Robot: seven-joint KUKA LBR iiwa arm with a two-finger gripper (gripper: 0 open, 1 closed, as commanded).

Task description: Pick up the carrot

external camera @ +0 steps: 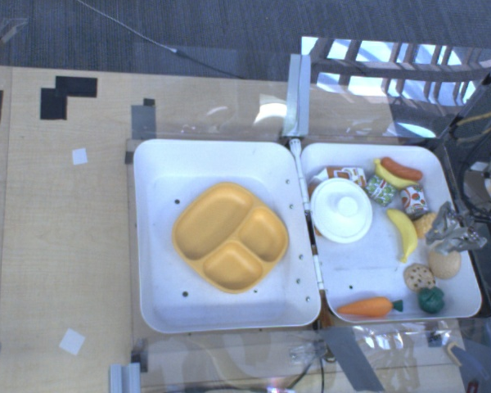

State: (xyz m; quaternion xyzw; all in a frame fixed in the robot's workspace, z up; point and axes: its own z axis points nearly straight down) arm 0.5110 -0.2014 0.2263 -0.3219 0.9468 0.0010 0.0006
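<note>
Gripper sits low at the right rim of the right bin, above the small items there; whether it is spread or closed cannot be told, since it shows as a small grey metal cluster. Nothing visible is clamped in it.

Count, right bin: one carrot, orange with a green stub, lying flat along the near wall, tip pointing left. One banana, curved, just left of the gripper. One hot dog in a yellow bun at the far side. One white lidded cup, upright, at the left. One cookie and one dark green vegetable, near the carrot's right end. One pale egg-like piece, just under the gripper. Several small printed packets near the cup; number unclear.

Count, left bin: one yellow divided plate, three compartments, centred.

Carrot lies apart from the gripper, with the cookie between them.
</note>
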